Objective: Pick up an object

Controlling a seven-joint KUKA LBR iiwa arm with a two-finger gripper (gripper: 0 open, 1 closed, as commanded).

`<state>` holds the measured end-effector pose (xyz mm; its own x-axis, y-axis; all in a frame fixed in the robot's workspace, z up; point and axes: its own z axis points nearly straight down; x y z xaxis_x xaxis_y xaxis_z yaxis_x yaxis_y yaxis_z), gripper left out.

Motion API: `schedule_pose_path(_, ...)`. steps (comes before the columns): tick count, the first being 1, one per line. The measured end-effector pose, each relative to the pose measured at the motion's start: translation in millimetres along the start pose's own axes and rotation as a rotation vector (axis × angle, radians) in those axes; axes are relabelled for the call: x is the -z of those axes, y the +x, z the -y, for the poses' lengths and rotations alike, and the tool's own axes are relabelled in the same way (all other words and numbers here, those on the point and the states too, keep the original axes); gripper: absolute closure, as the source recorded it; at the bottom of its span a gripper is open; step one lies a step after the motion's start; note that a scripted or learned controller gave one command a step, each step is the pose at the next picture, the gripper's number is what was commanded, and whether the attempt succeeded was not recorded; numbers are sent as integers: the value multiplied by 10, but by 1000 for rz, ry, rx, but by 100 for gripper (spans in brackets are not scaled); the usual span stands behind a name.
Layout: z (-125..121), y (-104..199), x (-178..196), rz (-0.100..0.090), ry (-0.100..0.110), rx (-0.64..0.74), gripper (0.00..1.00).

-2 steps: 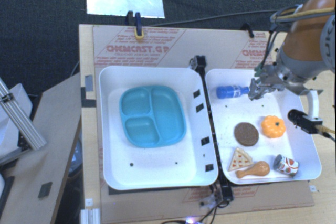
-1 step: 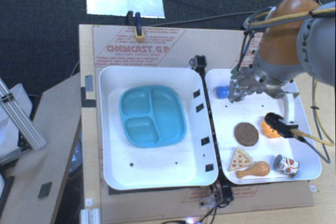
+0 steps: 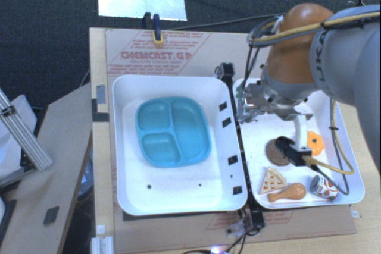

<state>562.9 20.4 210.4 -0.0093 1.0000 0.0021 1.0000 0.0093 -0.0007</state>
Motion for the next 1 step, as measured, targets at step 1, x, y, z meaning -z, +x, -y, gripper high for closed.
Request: schedule_pose_path(1,227,476,36,0,0,0,100)
